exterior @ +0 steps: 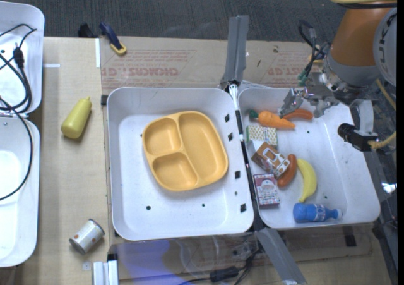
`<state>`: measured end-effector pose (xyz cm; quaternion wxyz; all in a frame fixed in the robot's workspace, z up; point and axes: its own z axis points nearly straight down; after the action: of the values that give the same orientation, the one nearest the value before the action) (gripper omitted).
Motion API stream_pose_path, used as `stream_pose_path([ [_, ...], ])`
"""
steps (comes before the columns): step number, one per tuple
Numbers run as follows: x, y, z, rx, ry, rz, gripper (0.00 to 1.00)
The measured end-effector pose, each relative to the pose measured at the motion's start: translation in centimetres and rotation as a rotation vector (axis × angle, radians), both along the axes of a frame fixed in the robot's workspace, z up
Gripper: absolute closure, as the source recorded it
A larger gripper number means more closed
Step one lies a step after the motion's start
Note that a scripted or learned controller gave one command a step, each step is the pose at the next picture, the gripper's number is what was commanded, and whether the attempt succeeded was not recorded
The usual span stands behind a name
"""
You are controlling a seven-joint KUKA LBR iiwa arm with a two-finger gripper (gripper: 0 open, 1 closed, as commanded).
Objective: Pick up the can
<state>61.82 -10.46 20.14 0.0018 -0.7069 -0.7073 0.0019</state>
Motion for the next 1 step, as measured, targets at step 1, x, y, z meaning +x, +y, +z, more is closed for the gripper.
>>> stream_pose_path([
  [1, -8.64, -1.95, -6.19, 0.001, 0.000, 0.120, 0.00],
])
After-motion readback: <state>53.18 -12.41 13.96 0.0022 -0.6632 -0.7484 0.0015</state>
